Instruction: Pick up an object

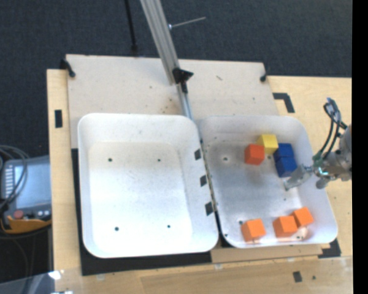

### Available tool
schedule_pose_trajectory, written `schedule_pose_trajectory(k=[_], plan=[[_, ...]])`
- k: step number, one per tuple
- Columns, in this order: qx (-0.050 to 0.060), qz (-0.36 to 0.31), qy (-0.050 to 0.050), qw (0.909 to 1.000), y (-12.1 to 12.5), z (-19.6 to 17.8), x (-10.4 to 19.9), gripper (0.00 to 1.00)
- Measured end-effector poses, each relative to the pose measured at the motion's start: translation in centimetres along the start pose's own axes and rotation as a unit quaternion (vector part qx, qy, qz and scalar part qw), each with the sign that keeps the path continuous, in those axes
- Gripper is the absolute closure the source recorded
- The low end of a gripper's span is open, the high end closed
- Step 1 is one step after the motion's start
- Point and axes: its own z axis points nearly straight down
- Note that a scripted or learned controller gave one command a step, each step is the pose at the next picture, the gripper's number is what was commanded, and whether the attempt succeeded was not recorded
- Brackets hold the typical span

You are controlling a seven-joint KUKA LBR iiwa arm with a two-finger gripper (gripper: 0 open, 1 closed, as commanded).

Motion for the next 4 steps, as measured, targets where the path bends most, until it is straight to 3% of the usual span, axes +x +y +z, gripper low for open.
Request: schedule_pose_trajectory(k=[1, 2, 4], plan=[[-0.002, 0.0, -0.001, 1.0, 0.1, -0.2, 0.0, 0.0], [0.001, 0.002, -0.001, 1.0, -0.1, 6.0, 0.1, 0.0], [-0.003, 0.003, -0.003, 1.0, 0.2, 13.3, -0.2, 0.0]])
